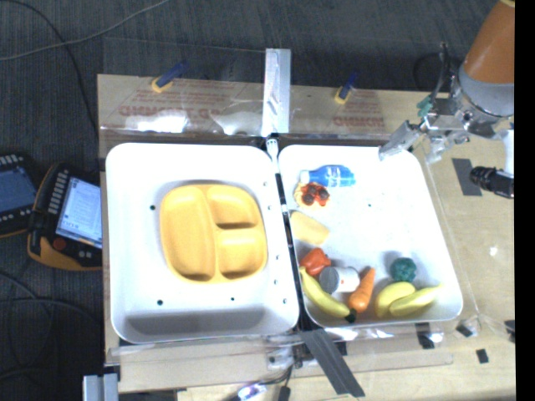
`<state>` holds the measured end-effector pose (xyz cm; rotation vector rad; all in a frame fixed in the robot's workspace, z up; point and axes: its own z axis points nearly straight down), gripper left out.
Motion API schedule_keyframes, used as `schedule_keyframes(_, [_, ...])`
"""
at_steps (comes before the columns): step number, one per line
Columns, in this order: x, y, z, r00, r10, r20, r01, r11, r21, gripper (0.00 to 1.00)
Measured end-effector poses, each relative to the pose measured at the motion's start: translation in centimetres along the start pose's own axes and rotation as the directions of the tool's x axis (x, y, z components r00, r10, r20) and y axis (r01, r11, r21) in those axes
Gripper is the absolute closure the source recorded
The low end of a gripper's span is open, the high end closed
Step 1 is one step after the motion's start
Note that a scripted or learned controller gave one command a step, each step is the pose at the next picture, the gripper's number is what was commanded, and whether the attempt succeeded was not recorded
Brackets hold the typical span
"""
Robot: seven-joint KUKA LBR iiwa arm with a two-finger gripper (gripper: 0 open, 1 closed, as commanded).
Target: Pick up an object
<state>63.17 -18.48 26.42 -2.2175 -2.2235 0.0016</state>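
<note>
The right bin [422, 215] carries all the loose pieces, and most crowd along its near edge: a carrot [363, 287] lying between a long banana [322, 297] and a second banana [407, 297] toward the near right corner, with a dark green ball [404, 268] just behind that one. A red pepper [314, 260] and a small grey-and-white can [333, 279] sit by the bin's left wall, and a blue-and-white bottle [329, 176] lies on its side near the far left corner. These look like light plastic toys, stiff and rather slick; the carrot seems the easiest to take, gripped across its narrow middle, though its neighbours touch it on both sides. The bottle lies apart from the rest and may roll under a pinch. The left bin [134, 249] holds a yellow divided tray [213, 230]. The arm hangs above the far right corner of the right bin, its gripper [407, 139] over the far rim and pointing leftward; whether it is parted or closed cannot be told, and nothing appears held in it.
</note>
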Motion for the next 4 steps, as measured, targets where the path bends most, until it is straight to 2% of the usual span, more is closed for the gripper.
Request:
schedule_keyframes(1, [4.0,3.6,11.2,0.991,-0.132,0.001,0.132,0.991,0.001,0.00])
schedule_keyframes(2, [5.7,4.2,16.6,0.976,-0.216,0.010,0.216,0.976,-0.014,0.00])
schedule_keyframes(3, [5.9,4.1,15.8,0.976,-0.218,0.005,0.218,0.976,-0.006,1.00])
schedule_keyframes(4, [9.6,-0.8,8.1,0.993,-0.121,0.000,0.121,0.993,0.000,1.00])
